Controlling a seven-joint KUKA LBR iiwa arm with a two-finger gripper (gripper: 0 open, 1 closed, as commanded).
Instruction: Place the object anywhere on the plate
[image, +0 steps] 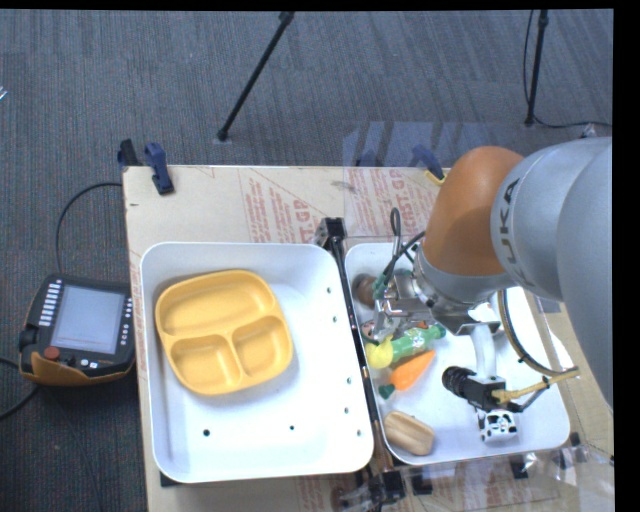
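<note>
Two bins, one yellow plate (222, 331) waiting.
The claw (385, 318) might miss the crowded carrot (412, 371); I cannot tell its grip.

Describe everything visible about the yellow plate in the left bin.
The yellow plate is a rounded-rectangle tray, seemingly plastic, with raised ridges dividing it into three compartments: one long one along its upper side and two smaller ones below. It lies flat and right way up, slightly rotated, in the upper left part of the left bin. Nothing rests on it.
</note>
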